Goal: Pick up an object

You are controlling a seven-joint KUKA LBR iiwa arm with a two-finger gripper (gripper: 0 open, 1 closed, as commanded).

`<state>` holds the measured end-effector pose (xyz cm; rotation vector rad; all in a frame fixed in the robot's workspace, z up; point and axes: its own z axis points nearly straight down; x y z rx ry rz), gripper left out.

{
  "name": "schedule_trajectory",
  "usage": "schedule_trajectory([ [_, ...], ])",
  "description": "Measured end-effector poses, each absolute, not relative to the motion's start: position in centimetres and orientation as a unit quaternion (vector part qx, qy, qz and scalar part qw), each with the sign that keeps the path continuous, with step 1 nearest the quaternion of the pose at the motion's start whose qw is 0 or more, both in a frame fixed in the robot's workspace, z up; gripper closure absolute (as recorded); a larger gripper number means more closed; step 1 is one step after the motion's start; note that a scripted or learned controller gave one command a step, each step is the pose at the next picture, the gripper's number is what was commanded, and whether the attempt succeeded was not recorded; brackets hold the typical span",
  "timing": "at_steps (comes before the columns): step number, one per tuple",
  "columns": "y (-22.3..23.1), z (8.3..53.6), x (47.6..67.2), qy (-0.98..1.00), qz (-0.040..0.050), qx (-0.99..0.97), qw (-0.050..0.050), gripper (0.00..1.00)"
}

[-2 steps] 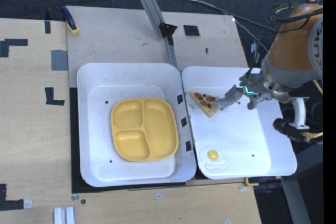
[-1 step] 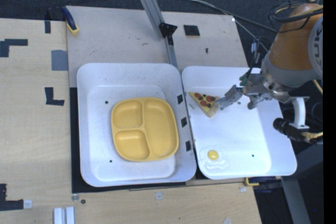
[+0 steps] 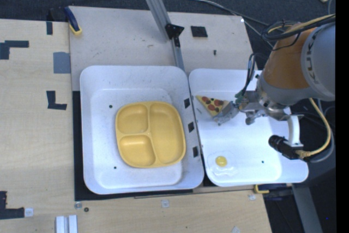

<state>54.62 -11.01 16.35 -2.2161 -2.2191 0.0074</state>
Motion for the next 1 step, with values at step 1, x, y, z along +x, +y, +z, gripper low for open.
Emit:
schedule_trajectory([
  [1,-10.99,11.95,54.26,-0.707,0.0023,-0.707,0.002,0.0],
])
